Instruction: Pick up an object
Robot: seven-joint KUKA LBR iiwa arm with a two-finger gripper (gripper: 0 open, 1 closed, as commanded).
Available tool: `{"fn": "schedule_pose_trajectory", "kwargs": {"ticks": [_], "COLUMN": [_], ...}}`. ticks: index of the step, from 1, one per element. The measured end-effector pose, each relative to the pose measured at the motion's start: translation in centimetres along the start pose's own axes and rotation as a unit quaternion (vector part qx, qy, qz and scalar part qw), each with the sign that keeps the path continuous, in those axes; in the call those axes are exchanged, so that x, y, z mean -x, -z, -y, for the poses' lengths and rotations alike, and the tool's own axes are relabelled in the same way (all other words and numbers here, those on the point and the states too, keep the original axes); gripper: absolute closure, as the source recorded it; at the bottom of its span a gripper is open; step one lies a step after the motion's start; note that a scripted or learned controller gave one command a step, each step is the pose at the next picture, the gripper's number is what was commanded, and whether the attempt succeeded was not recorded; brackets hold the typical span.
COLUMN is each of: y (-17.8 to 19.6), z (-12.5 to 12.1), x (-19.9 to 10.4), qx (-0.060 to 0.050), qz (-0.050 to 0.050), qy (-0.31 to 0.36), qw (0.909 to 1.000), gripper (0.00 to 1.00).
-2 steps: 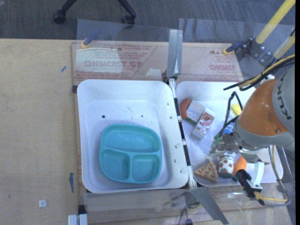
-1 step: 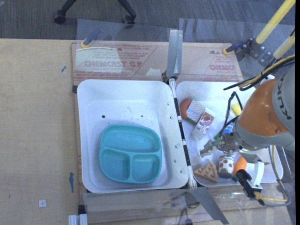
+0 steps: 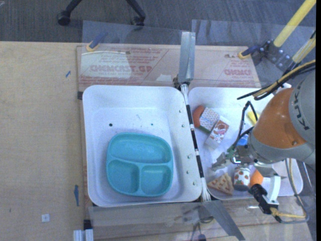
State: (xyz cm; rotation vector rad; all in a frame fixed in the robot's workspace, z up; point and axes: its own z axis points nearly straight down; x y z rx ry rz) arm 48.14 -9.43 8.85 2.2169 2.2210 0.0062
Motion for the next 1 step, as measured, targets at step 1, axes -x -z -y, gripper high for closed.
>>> {"fn": "schedule_pose_trajectory", "kwargs": {"ticks": [1], "y": [1.07], "z": [-0.17], "x": [0.06], "qx": [0.003], "qz": [0.0], "qy": [-0.001], "qw": [1.0], "gripper": [1.0]}}
